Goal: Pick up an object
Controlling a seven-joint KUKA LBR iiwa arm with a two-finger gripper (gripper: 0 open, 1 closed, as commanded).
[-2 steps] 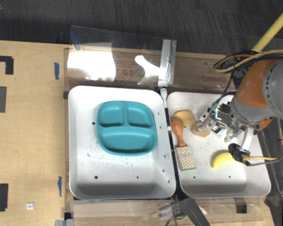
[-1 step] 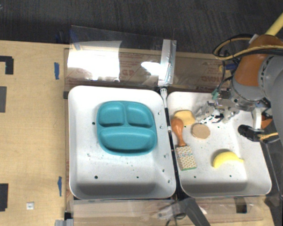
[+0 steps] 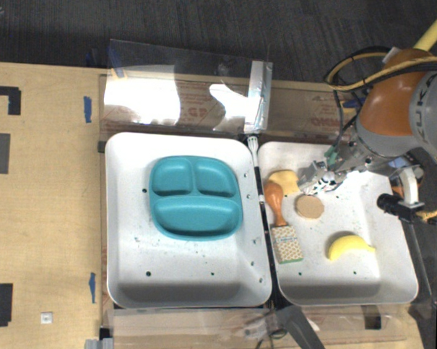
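My gripper [image 3: 318, 177] hangs low over the upper left part of the right bin [image 3: 394, 283], reaching in from the right under the orange wrist band. A small black-and-white speckled thing [image 3: 323, 186] lies right at its tip; whether it is held is unclear. Just below sits a round tan disc [image 3: 309, 207]. To the left lie a yellow-orange lump [image 3: 283, 181] and an orange spoon-like piece [image 3: 275, 200]. A patterned flat block [image 3: 288, 244] lies by the left wall. A yellow banana-shaped piece [image 3: 350, 246] rests nearer the front.
The left bin [image 3: 128, 267] holds a teal divided plate [image 3: 196, 196]. A ridge where the two bins meet runs down the middle [image 3: 262, 223]. Cables and a black fitting [image 3: 392, 204] hang off the arm over the right bin's right side.
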